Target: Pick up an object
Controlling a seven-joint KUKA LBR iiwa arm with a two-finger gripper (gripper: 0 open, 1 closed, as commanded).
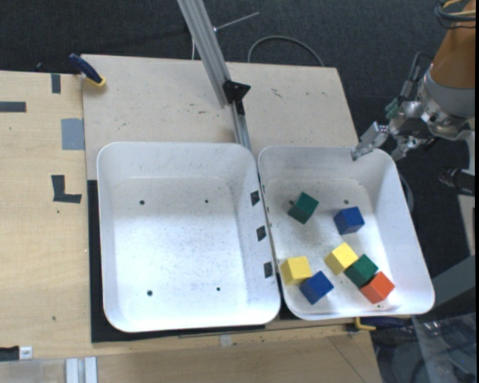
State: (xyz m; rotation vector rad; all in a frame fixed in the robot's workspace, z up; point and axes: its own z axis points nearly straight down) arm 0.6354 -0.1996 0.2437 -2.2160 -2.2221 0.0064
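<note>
The gripper (373,142) hangs over the right bin's (407,214) far right corner, coloured blocks (339,258) scattered inside.

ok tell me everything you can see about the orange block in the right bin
The small orange cube looks solid and matte, like painted wood or foam. It lies at the near right corner of the right white bin, turned at an angle to the bin's walls. A dark green cube presses against its upper left side. The gripper is far off, above the bin's far rim.

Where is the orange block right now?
The orange block sits in the right bin, at its near right corner, touching a green block.
</note>
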